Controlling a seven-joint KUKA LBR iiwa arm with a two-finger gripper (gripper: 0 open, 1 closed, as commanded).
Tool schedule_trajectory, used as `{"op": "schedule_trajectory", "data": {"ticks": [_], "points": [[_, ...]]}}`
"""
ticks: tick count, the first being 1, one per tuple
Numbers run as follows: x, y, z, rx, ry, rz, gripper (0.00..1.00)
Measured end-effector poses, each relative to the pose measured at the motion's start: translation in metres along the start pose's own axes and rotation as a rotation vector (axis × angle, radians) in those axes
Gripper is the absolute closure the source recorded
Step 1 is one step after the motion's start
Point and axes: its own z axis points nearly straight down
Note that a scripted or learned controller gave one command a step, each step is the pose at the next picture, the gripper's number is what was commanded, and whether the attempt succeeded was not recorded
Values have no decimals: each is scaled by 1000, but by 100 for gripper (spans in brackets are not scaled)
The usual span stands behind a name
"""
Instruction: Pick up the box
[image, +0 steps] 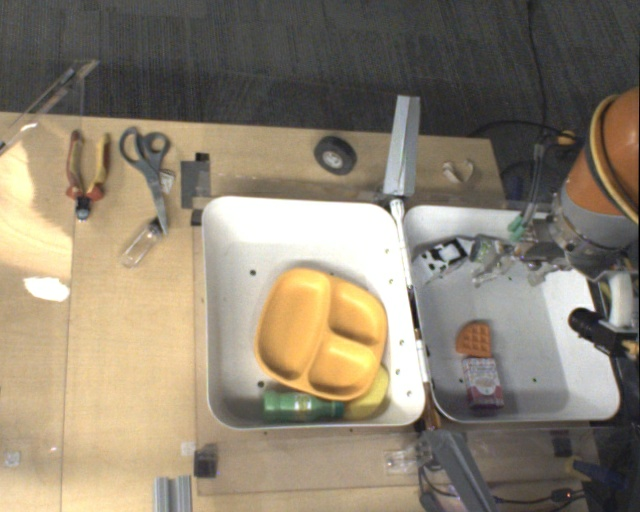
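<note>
1. Nearest in the right bin (590, 405) sits the box (483, 385), a small purple carton lying flat by the bin's near wall, and it's the one we're after.
2. By my read it's light and stiff, card that could dent under a hard squeeze and maybe a slick printed skin; pinching across its narrow sides looks the safest hold.
3. Just beyond it, nearly touching, lies a waffle-like orange snack (475, 339), so a sloppy descent could nudge that.
4. Over in the left bin (230, 300), a yellow divided plate (322, 332) covers a green bottle (300, 405).
5. Farther back, the gripper (497, 256) hangs over the right bin's far end, well apart from the box, arm reaching in from the right.
6. Fingers released or clenched? Can't tell; nothing visibly between them.
</note>
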Motion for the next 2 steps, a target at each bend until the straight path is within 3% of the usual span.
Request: {"op": "schedule_trajectory", "data": {"ticks": [1,2], "points": [[8,-66,67,1,0,-92,0],[27,-66,135,1,0,90,0]]}}
